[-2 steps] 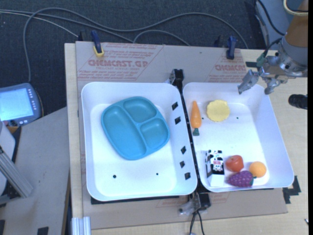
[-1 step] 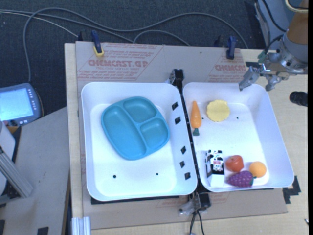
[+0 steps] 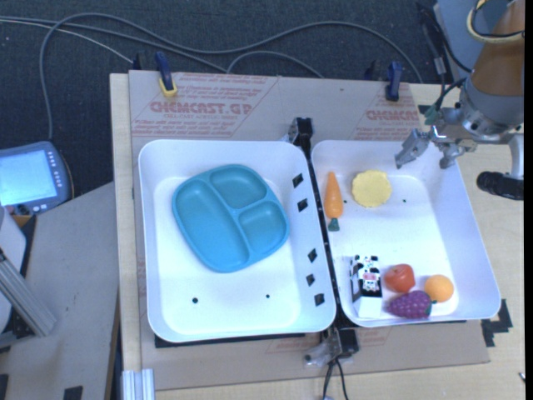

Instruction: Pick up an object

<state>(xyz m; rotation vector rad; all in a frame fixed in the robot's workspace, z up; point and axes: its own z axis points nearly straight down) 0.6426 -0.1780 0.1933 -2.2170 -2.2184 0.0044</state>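
The gripper [image 3: 429, 151] hung over the far edge of the right bin [image 3: 466, 223], at about one o'clock from that bin's middle, its two fingers spread apart with nothing between them. The nearest things to it were a yellow round piece [image 3: 371, 188], lying flat with no clear long axis, at about seven o'clock from the gripper, and a carrot [image 3: 332, 197] just beside it at nine o'clock. The carrot's long axis ran from twelve to six, close along the wall between the bins, green end toward six.

At the bin's near edge sat a black-and-white cow toy [image 3: 366, 276], a red tomato [image 3: 400, 277], an orange [image 3: 439, 288] and purple grapes [image 3: 409, 305], crowded together. The left bin [image 3: 158, 223] held a blue divided plate [image 3: 231, 217], well apart from the gripper.
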